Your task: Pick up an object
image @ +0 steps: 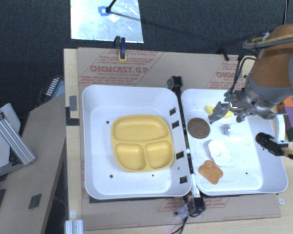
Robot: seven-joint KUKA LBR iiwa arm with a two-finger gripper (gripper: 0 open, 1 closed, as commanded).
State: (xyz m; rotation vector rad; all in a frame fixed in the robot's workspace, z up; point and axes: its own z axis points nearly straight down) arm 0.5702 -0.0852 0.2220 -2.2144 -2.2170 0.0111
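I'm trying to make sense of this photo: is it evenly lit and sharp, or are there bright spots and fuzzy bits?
In the camera view the light is soft and even; shadows under the yellow tray and brown disc are faint. The silver sheet at the top glares. The white bins are bright, so the white object nearly blends in. The gripper and arm look slightly soft.

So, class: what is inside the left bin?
A yellow divided tray with three compartments lies in the left bin. Whatever sits beneath the tray is covered.
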